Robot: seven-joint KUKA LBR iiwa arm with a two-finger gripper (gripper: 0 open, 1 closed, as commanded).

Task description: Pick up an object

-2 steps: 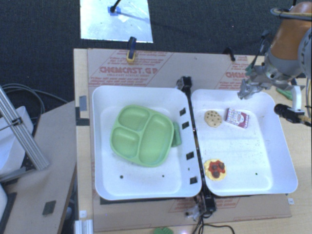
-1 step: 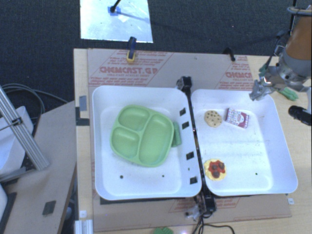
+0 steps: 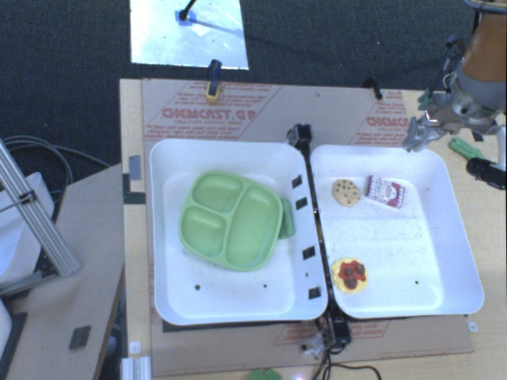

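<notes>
The grey arm with its orange band reaches in at the far right, and its two-finger gripper hangs over the far right corner of the right-hand shallow white plastic bin. Nothing sits between its fingers; whether they stand apart or together I cannot tell at this size.

Three small things lie in that bin. A round tan cookie with dark specks rests toward the far left, and just beside it on the right lies a small red-and-white flat packet, tilted slightly. Well apart from both, toward the near left, lies a small round yellow disc topped with red, like a toy pizza. The left-hand white bin bears a light green plastic tray with three compartments.

The packet looks the nearest target to the gripper, so the reach is likely the step in hand. To do it well, the gripper should centre above the packet, turn so the fingers span its short side, and descend fully to the bin floor, since all these pieces lie flat and low. Keeping clear of the cookie alongside matters too.
</notes>
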